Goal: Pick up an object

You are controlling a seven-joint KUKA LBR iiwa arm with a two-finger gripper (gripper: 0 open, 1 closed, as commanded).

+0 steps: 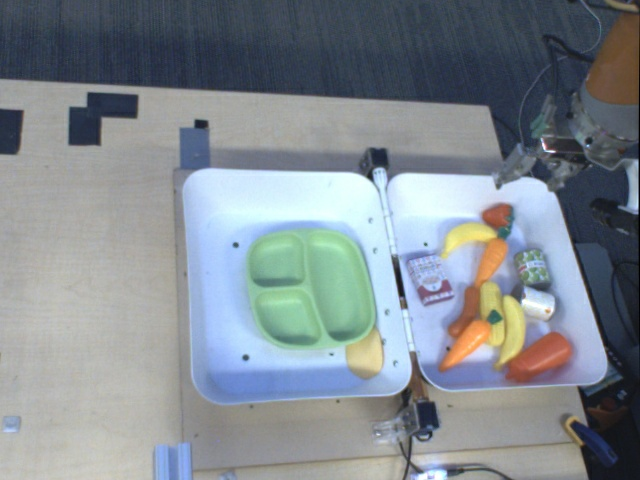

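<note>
Lying heaped in the right bin are the candidates for picking: a yellow banana and a red strawberry near its far edge, a carrot just below them, a small red-and-white carton by the bin's left wall, a green-labelled can and a white cup toward the right wall, and a second banana, another carrot and a red pepper crowded at the near edge. The left bin holds a green divided plate, with a yellowish piece touching its near right corner. The gripper hovers beyond the right bin's far right corner; whether its jaws are parted or closed cannot be told.
</note>
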